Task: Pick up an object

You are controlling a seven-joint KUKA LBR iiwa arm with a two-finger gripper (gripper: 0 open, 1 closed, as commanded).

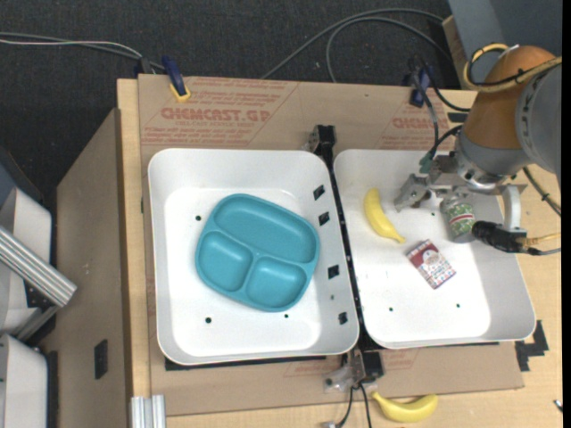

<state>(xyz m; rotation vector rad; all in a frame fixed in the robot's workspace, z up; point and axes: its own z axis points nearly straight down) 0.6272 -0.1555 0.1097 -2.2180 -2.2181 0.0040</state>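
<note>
Looking down at the right bin point(500, 319), I count 3 loose things in it. A small green can point(460, 220) sits near the far right side, just under the arm's wrist, a banana point(382, 217) lies toward the bin's left wall, and a flat red and white packet point(432, 264) lies near the middle, between them and a little closer to me. The gripper point(428, 190) hangs low over the far part of this bin, between the banana and the can, beside both. I cannot tell how its jaws stand, and I see nothing between them. In the left bin point(169, 266) rests 1 blue tray with 3 sections point(256, 251). A second banana point(408, 407) lies on the bench outside the bins, at the near edge.
</note>
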